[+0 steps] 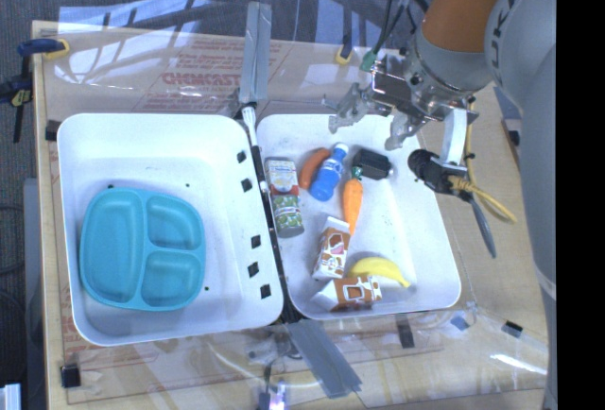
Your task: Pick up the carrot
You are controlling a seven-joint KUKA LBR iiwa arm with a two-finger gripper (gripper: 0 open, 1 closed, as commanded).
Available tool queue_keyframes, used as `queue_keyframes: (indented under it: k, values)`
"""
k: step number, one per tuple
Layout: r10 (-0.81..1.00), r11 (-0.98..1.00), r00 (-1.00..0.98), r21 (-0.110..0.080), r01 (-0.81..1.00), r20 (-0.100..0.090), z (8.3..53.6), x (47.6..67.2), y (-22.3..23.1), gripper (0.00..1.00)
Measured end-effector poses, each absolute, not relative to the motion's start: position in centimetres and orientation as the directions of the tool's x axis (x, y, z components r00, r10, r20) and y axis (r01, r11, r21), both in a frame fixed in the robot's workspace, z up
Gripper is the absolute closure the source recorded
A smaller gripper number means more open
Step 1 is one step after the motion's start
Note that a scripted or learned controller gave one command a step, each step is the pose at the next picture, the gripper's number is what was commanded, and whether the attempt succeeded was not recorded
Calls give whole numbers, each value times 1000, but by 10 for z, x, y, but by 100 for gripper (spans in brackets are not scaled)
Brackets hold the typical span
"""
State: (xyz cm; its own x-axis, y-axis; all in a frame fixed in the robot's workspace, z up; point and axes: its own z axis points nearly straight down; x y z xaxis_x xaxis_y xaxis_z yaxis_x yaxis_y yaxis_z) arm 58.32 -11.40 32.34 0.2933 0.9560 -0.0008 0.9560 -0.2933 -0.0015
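Note:
The carrot (352, 203) is orange and tapered. It lies lengthwise in the middle of the right bin (430, 233), just below a small black object (371, 162) and right of a blue bottle (329, 174). My gripper (371, 123) hangs over the far rim of that bin, beyond the carrot and apart from it. Its two fingers (340, 115) are spread open with nothing between them.
Also in the right bin: an orange item (313, 168) beside the bottle, a can (282, 177) and a jar (289, 215) by the left wall, a small carton (332, 249), a banana (378, 271) and a brown box (357, 292). The left bin (142, 144) holds a teal divided plate (142, 247).

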Motion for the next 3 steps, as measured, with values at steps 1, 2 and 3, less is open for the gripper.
queue_keyframes:
  k: [1, 2, 3]
  values:
    - [985, -170, 170, -4, 985, -1, 216, 592, -180, 0]
    - [991, -132, 132, -2, 991, -1, 91, 583, -202, 0]
    - [992, -128, 128, -3, 992, -1, 100, 583, -202, 100]
